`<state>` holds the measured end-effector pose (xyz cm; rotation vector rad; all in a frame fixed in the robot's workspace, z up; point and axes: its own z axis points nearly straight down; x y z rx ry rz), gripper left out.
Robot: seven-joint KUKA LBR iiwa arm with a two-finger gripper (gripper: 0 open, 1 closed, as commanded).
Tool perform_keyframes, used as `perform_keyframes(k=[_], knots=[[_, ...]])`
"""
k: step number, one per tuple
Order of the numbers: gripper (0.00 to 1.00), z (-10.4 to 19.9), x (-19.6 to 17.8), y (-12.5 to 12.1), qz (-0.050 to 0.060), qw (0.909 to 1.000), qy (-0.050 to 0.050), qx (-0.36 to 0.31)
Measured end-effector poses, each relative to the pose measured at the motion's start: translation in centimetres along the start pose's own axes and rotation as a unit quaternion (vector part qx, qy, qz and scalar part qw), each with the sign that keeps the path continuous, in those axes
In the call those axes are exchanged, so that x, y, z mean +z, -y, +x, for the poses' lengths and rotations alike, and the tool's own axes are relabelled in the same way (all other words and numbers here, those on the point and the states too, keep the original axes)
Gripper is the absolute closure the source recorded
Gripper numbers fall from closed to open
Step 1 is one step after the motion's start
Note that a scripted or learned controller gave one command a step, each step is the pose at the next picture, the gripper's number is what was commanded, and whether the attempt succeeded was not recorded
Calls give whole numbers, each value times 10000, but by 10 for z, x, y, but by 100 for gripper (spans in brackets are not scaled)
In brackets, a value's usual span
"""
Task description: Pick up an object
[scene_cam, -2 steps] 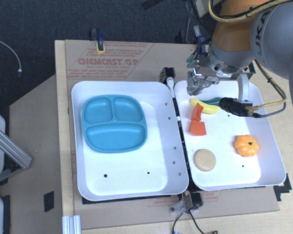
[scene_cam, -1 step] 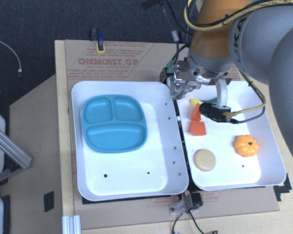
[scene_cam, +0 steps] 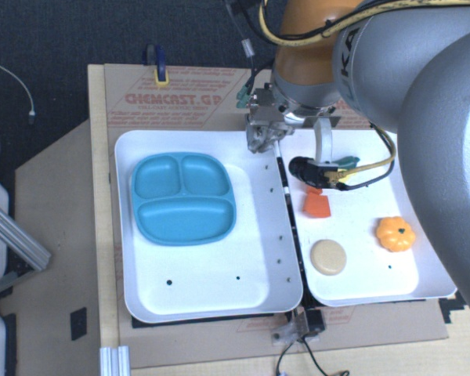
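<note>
- hovering over the far end of the bins, the gripper (scene_cam: 260, 139) is above the wall where the left bin (scene_cam: 204, 276) and the right bin (scene_cam: 360, 284) meet.
- whether it is open or closed i cannot tell; no object is seen in it.
- i judge the task is at its beginning: nothing is lifted, so choosing, descending, grasping and raising are all left.
- candidates lie in the right bin: an orange-red block (scene_cam: 317, 204) nearest the gripper, a flat beige disc (scene_cam: 328, 257), and a small orange pumpkin (scene_cam: 395, 234), round and ribbed.
- a blue divided plate (scene_cam: 184, 198) lies flat in the left bin.
</note>
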<state>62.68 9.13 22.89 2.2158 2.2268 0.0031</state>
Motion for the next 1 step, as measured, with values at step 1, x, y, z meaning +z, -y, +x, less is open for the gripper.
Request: perform_keyframes(k=[1], knots=[[0,-3,0,0,6,10000,5,19]])
